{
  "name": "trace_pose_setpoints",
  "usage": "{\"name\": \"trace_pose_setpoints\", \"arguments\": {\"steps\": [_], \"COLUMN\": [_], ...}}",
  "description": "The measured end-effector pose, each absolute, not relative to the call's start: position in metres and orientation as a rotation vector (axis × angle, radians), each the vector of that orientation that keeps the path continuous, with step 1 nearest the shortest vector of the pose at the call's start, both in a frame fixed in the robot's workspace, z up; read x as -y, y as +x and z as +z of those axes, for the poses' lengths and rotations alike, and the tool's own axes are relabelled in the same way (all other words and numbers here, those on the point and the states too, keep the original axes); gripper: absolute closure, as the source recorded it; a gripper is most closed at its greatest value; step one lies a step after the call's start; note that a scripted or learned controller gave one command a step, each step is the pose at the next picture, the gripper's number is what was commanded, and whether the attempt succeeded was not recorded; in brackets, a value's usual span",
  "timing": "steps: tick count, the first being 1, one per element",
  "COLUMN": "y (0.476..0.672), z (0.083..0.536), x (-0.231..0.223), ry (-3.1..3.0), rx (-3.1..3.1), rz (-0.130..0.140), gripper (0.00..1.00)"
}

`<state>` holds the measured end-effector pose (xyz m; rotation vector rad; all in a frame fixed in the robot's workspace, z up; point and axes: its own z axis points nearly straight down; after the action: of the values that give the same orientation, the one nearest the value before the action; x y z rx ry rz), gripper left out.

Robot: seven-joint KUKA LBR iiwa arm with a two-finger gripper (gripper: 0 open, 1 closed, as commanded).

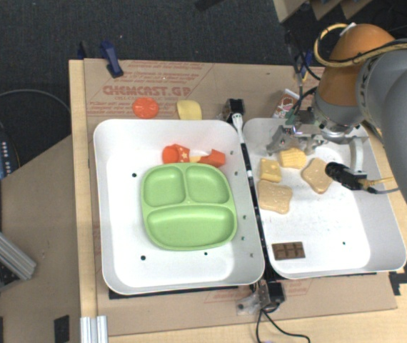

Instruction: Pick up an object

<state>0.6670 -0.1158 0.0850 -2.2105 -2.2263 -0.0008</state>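
- Gripper [294, 138] low over the far end of the right white bin [346, 252], hanging above a pale yellow slab-shaped food piece [294, 158]; wrist hardware crowds the tips, so whether they are spread or closed cannot be told, and no object is seen between them.
- Candidates sit tight together: a small yellow block [270, 170], a tan bread-slice toy [275, 198], a second tan bread-shaped piece [317, 175].
- Risk: fingers straddling two pieces at once, or nudging a neighbour aside, given the clustering.
- Risk: flat, low pieces offer little edge; tips may skid off and close on nothing.
- Risk: the bin's far wall is close; a descent slightly off could clip it.
- Brown chocolate-bar tile [288, 250] lies well apart near the front, isolated but very flat.
- Left white bin [118, 263] holds a green divided plastic plate [188, 206].
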Motion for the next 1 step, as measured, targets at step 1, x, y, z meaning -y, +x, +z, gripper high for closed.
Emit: {"name": "trace_pose_setpoints", "arguments": {"steps": [1], "y": [0.6674], "z": [0.0962], "x": [0.1212], "ry": [-2.221], "rx": [2.223], "rz": [-0.002], "gripper": [1.00]}}
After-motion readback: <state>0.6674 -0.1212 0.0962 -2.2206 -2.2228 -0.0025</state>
